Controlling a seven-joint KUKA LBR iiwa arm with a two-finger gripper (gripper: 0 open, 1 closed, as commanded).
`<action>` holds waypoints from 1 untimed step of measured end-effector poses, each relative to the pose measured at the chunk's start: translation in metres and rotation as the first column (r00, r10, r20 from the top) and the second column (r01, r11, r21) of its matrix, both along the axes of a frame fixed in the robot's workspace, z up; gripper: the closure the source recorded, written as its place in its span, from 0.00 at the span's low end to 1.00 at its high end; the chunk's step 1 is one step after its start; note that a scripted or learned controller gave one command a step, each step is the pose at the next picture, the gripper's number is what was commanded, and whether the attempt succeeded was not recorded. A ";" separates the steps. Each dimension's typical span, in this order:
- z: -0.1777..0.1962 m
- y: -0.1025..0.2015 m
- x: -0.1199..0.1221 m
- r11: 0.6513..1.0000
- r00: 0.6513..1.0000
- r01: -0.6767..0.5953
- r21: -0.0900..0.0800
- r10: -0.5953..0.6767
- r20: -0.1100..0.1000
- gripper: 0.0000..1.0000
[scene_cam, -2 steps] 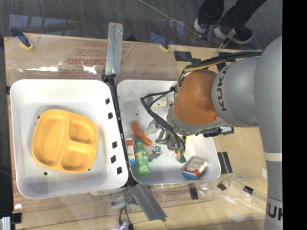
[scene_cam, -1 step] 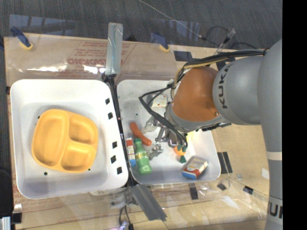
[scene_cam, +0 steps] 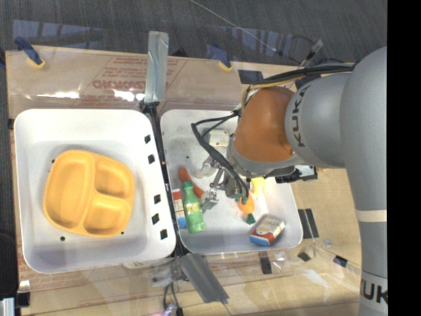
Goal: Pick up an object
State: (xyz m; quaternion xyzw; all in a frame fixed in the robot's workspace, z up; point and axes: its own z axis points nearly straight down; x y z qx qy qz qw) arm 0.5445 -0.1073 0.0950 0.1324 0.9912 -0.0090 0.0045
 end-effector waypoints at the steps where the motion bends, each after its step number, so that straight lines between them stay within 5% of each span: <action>1: 0.000 0.006 0.015 0.979 0.979 -0.205 0.004 0.205 -0.001 0.00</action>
